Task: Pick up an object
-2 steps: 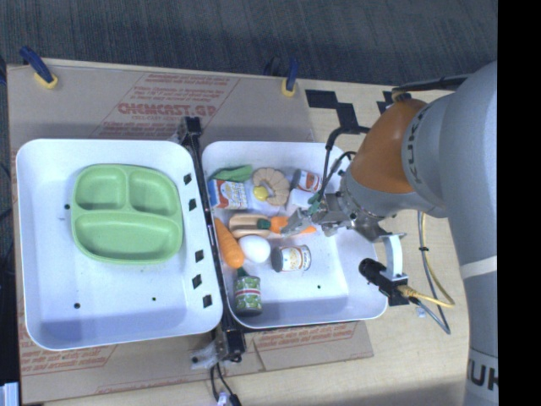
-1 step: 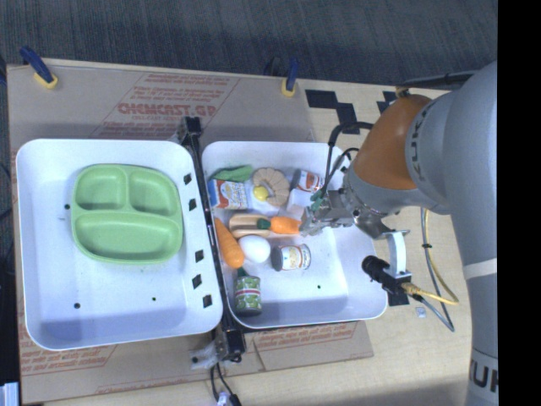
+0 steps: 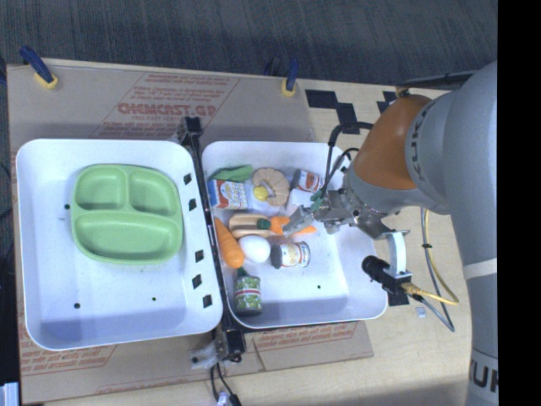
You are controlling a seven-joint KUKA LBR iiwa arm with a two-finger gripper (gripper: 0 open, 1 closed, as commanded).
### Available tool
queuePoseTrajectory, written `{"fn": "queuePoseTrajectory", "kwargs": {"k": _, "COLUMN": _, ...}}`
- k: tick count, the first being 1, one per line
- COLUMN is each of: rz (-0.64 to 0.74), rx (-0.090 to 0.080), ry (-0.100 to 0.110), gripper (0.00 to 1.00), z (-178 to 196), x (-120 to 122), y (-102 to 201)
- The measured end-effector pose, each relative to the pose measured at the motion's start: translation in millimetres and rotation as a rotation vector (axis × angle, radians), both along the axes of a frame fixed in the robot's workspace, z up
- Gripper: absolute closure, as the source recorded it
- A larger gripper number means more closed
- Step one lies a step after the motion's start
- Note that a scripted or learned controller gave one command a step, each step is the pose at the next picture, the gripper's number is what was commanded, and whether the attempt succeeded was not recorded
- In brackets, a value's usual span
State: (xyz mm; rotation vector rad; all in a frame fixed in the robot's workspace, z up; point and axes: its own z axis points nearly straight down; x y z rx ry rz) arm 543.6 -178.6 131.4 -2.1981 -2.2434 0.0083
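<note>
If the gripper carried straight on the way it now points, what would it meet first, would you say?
Probably the small orange carrot piece by the hot-dog bun, just left of the gripper in the right white bin; depth is unclear.

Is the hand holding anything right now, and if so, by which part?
Cannot be told. The hand sits low among the toy food in the right bin, by the hot dog and a small orange piece, its tips blurred.

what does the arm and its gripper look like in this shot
The arm is bulky, rounded and light grey, with a broad orange band above the wrist. Below that sits a metallic grey gripper with dark fittings. A black cable loops near the wrist, and yellow cable trails beside a white bracket.
</note>
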Motion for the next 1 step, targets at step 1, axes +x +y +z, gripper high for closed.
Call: {"fn": "queuePoseTrajectory", "kwargs": {"k": 1, "rz": 0.002, "rx": 0.0, "ry": -0.002, "gripper": 1.0, "z": 10.1, "x": 0.7, "y": 0.3}}
